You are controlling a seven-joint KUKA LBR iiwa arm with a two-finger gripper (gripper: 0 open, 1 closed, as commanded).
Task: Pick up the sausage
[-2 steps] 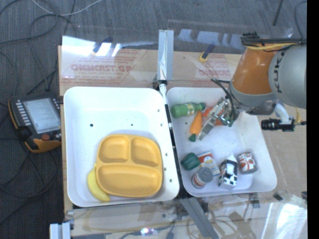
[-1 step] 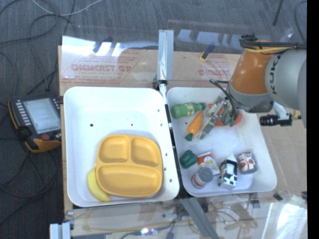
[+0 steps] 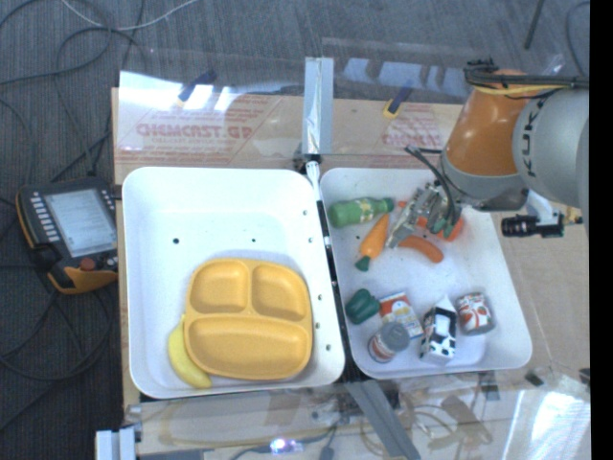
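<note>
The grey arm with its orange band comes in from the right, and its two-finger gripper (image 3: 428,217) sits low over the far part of the right-hand shallow white bin (image 3: 508,300). The metal fingers are a tangle of dark and silver parts from this angle — whether they are spread or pressed together cannot be told.

The smooth reddish-orange curved sausage (image 3: 421,248) lies on the floor of the right-hand bin, just below the gripper in the view and slightly toward the bin's near side. Its upper end reaches close to the fingertips; whether they touch it cannot be told, and nothing shows it between the fingers.

Also in the right-hand bin: an orange toy carrot (image 3: 374,239) lies slanted just left of the sausage, and a green plastic bottle (image 3: 356,210) lies on its side beyond the carrot, near the bin's far left corner. A dark green pepper-like toy (image 3: 363,305), a small grey can (image 3: 387,341), a black-and-white milk carton (image 3: 440,333) and a red-and-white can (image 3: 472,312) crowd the bin's near side — well apart from the sausage.
</note>
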